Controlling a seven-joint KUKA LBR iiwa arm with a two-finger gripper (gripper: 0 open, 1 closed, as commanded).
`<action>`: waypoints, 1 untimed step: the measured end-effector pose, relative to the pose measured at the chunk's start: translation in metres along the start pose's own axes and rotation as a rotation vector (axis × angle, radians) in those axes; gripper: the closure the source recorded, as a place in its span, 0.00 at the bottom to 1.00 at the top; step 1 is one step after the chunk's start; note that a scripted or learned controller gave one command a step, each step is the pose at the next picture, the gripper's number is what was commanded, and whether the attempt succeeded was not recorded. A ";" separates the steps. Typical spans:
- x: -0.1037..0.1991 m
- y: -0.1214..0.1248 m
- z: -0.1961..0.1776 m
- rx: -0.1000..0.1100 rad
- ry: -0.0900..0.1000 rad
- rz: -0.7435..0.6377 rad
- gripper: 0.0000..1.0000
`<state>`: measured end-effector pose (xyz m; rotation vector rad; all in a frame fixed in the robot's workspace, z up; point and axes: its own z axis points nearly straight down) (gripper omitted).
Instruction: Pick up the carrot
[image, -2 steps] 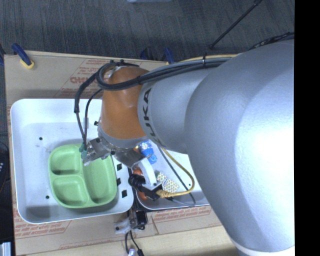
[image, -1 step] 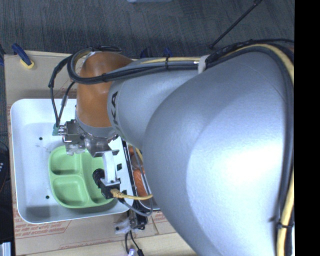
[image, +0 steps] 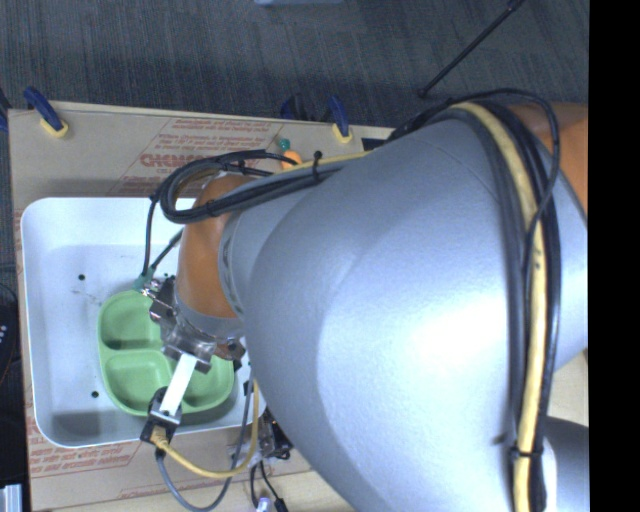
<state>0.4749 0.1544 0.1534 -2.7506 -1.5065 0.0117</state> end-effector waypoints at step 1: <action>0.066 0.023 -0.152 -0.005 0.002 -0.289 1.00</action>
